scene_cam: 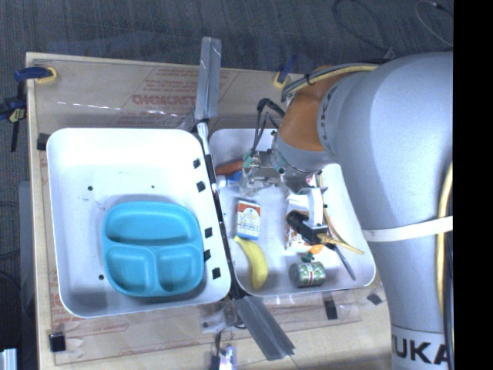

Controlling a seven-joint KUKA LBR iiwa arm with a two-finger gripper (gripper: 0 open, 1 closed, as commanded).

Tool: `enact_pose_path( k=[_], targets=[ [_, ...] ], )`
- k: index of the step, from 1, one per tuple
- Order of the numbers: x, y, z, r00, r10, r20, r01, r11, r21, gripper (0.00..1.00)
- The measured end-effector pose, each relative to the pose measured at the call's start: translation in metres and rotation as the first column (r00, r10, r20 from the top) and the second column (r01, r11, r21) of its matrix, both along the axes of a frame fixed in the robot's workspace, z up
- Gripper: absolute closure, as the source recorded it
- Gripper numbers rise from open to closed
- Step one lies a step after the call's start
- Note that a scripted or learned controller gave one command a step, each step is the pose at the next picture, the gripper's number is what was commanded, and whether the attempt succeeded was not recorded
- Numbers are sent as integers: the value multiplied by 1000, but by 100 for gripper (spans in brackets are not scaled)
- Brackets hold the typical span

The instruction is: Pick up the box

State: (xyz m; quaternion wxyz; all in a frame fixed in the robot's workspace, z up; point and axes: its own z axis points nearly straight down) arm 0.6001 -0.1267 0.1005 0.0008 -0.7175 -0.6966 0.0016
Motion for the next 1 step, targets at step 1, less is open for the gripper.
enact_pose_path(
  k=[1],
  targets=[
    [-123,41,142,993,115,2,-115,993,1,100]
  ],
)
